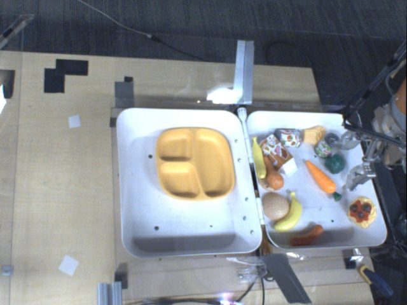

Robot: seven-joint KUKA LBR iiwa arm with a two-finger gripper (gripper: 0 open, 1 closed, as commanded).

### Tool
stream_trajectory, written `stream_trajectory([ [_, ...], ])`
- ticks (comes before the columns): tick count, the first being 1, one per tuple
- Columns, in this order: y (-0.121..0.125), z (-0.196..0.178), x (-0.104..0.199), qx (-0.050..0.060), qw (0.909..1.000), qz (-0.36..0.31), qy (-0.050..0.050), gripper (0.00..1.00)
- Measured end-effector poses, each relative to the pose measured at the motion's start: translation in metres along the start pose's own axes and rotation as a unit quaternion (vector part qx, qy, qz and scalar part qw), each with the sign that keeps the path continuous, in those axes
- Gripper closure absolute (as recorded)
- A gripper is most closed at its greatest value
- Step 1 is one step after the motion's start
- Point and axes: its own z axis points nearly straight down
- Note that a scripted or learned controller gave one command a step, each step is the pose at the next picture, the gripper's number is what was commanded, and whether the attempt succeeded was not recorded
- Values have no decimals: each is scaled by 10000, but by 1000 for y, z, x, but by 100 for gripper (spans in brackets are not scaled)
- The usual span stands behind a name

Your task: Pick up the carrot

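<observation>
The claw (357, 178), fingers apparently parted and holding nothing, hangs at the right bin's (381, 237) right edge, just beside the carrot's (320, 177) green tip. Approach stage: the next move calls for centring over the slanted carrot, descending, then closing.

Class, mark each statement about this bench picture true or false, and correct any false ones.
1. The carrot lies in the right bin. True.
2. The yellow tray sits in the right bin. False: it sits in the left bin.
3. The gripper holds the carrot. False: it is beside the carrot's green end, nothing between its fingers.
4. A banana lies beside a brown roll. True.
5. The carrot lies on the tray. False: it lies on the bin floor.
</observation>
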Motion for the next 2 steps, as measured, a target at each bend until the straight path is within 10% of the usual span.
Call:
stream_trajectory([
  [1, -31, 117, -68, -21, 9999, -161, 52, 0],
  [2, -11, 164, -55, 2, 9994, 340, -27, 0],
])
